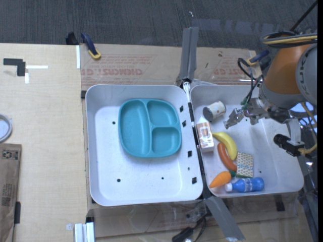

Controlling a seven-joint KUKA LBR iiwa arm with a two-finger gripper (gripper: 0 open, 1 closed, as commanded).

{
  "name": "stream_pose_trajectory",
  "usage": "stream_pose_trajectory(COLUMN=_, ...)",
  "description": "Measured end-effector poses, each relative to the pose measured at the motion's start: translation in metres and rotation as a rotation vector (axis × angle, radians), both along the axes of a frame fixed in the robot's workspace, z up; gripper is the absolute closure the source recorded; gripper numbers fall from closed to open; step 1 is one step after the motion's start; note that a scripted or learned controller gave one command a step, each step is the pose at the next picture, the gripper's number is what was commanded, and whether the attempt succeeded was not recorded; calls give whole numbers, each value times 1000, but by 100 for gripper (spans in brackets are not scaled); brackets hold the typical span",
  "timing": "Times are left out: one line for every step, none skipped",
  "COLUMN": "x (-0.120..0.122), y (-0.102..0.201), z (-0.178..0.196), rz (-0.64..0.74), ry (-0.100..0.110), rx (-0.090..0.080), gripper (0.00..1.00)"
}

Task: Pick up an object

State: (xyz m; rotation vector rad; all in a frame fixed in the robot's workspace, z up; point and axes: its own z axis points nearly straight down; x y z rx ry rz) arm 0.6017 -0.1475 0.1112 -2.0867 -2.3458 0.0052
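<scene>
One arm is leaning in over the right bin [282, 158], gripper [234, 121] hanging just above the banana [227, 143], fingers spread, gripping nothing.

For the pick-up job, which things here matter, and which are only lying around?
For the job: gripper; in the right bin: banana, carrot, blue bottle, small carton, can.

Lying about: divided teal plate in the left bin, tape roll, clamp.
</scene>
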Motion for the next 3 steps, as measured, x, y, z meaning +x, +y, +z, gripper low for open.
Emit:
stream_pose_trajectory(x=-69, y=35, z=-20, rz=-69, ry=-1, rx=1, gripper=0)
stream_pose_trajectory(x=-103, y=8, z=-20, rz=-277, ry=-1, rx=1, gripper=0)
stream_pose_trajectory(x=-103, y=7, z=-12, rz=-282, ry=-1, rx=0, gripper=100)
